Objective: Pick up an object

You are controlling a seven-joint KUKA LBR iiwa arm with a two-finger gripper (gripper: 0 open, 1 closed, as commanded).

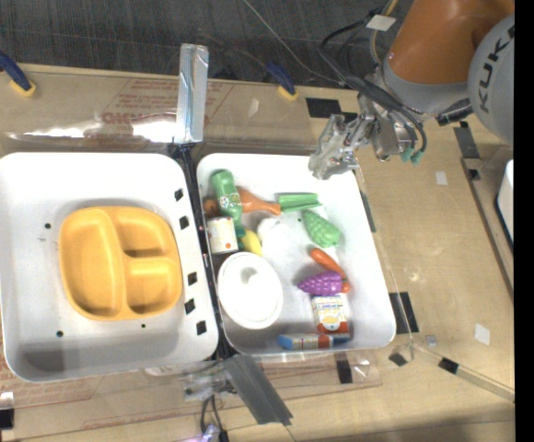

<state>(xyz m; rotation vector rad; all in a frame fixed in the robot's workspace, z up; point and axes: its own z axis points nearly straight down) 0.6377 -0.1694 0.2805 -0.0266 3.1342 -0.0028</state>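
Claw [333, 159] hangs over the far right corner of the right-hand shallow white bin [375, 274], at the end of the grey arm with its orange band [442, 30]. Whether it is spread or pressed together cannot be told from this slant; nothing shows held in it.

Objects all lie in the right bin, nearer the camera than the claw. Closest to it: a flat green plastic bar [296, 200], just below and left. Beside that, a bumpy green toy vegetable [322, 228], matt, tapered. Further down: a smooth orange toy carrot [325, 259], a knobbly purple grape bunch [322, 284], then a small bottle with a printed label [331, 314] lying on its side. Along the bin's left wall: a glossy green bottle [223, 191], an orange piece [258, 203] touching it, a small white-labelled carton [222, 236]. A round white bowl [249, 289] sits low in the left half.

Left bin [18, 247] holds a yellow plastic divided tray [120, 261], three compartments, rounded corners. Both bins rest on a tan board surface [433, 247].
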